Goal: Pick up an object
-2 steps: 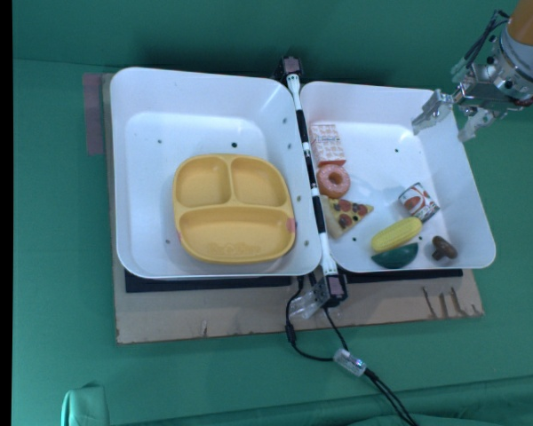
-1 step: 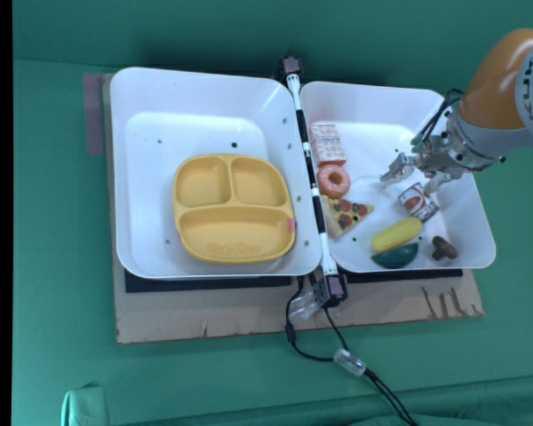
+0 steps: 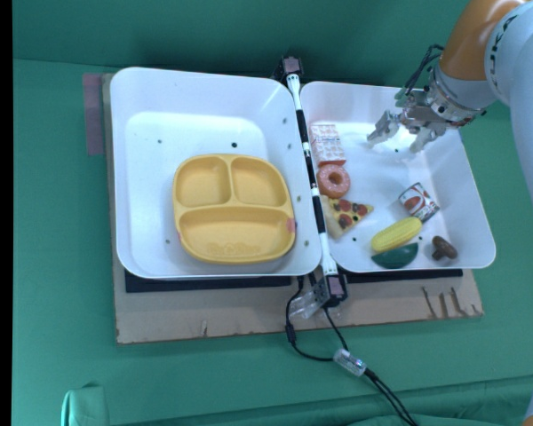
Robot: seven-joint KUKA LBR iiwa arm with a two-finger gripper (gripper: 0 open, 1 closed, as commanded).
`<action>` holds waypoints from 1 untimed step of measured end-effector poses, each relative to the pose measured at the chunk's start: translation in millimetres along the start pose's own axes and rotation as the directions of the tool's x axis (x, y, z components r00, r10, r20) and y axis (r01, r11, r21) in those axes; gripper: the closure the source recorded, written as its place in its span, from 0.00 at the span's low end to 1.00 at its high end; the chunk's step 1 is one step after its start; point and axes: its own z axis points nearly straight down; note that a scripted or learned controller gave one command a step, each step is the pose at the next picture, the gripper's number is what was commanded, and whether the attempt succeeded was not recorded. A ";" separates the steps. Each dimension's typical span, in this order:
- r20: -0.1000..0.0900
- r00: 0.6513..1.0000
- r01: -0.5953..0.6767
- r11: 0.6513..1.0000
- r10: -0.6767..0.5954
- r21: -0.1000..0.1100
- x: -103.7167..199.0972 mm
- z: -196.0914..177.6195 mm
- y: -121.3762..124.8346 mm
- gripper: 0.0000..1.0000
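Note:
My gripper hangs over the back of the right bin, open, with nothing between its fingers. Below it in that bin lie a pink wafer block, a glazed donut, a pizza slice, a small red-and-white can, a yellow corn cob, a green wedge and a brown mushroom. The can is the nearest to the gripper, about a hand's width in front of it.
The left bin holds a yellow divided plate. A black-and-white rail runs between the two bins. Cables trail off the front of the brown board onto the green cloth.

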 end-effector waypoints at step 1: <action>0.003 1.000 0.000 1.000 0.000 0.021 34.2 1.0 48.5 0.00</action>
